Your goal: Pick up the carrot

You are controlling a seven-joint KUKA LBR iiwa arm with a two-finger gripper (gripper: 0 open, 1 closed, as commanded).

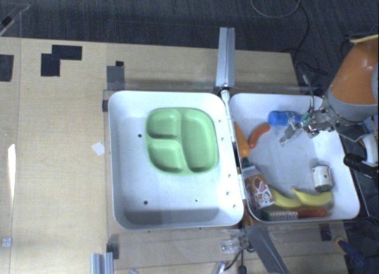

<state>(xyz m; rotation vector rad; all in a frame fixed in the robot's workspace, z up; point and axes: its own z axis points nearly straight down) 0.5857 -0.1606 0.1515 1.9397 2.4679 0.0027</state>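
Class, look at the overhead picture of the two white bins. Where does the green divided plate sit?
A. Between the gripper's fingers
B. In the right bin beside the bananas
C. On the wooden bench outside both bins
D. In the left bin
D: the green divided plate lies flat on the floor of the left bin, while the bananas are in the right bin.

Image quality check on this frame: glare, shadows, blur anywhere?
Camera view: even light; soft shadow inside the left bin along its near and left walls; the gripper looks smeared; the carrot at the right bin's left wall is soft-edged; the bench's left side looks washed out.
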